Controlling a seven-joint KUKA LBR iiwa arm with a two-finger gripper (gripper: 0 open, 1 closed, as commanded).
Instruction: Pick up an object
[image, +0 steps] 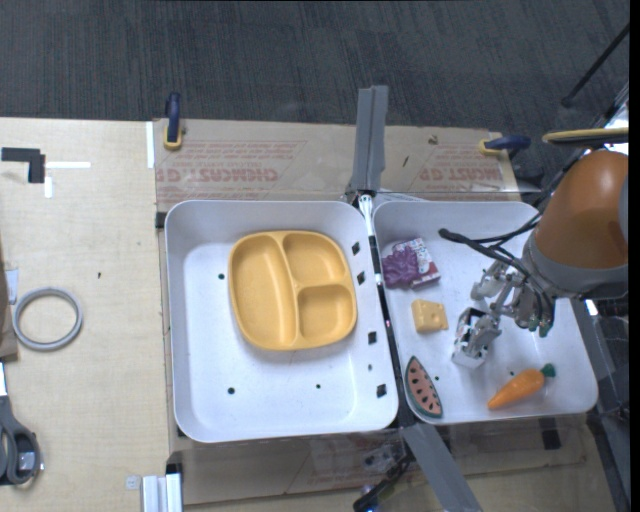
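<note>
The right bin (560, 220) holds a purple bunch of grapes (408, 263), a yellow cheese wedge (430, 316), an orange carrot (518, 388) with a green top, and a watermelon slice (423, 388) leaning on the bin's front left rim. My gripper (472, 345) hangs over the bin's middle, right of the cheese and left of the carrot. Its fingers stand apart and point down at bare bin floor, with nothing between them. The arm's orange band (592, 210) is at the right.
In the left bin (200, 390) lies a yellow divided plate (292, 289). A grey tape roll (46, 318) and scissors (18, 452) lie on the bench at the far left. A divider (372, 240) separates the two bins.
</note>
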